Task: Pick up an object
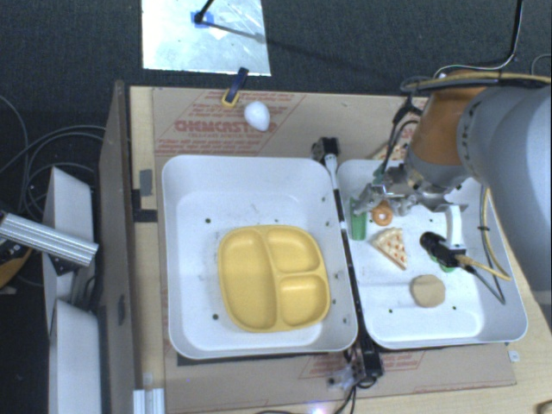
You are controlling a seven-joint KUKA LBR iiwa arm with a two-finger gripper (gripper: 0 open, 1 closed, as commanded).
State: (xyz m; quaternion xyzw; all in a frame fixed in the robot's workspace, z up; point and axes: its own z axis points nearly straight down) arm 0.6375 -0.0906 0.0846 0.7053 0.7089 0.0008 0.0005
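Note:
In the right bin (492,317) lie a pizza-slice toy (392,247), a round tan cookie (428,291) near the front, and a small orange ring (382,217). A short green piece (356,227) rests against that bin's left wall. My gripper (374,200) hangs low over the bin's back left part, just above and behind the orange ring and next to the green piece. Nothing visibly sits between its tips from this angle.
The left bin (198,197) holds a yellow divided plate (273,277). Behind the bins, a white egg-shaped object (257,115) and a small blue and yellow item (234,88) lie on the cardboard. A divider rail (341,222) runs between the bins.

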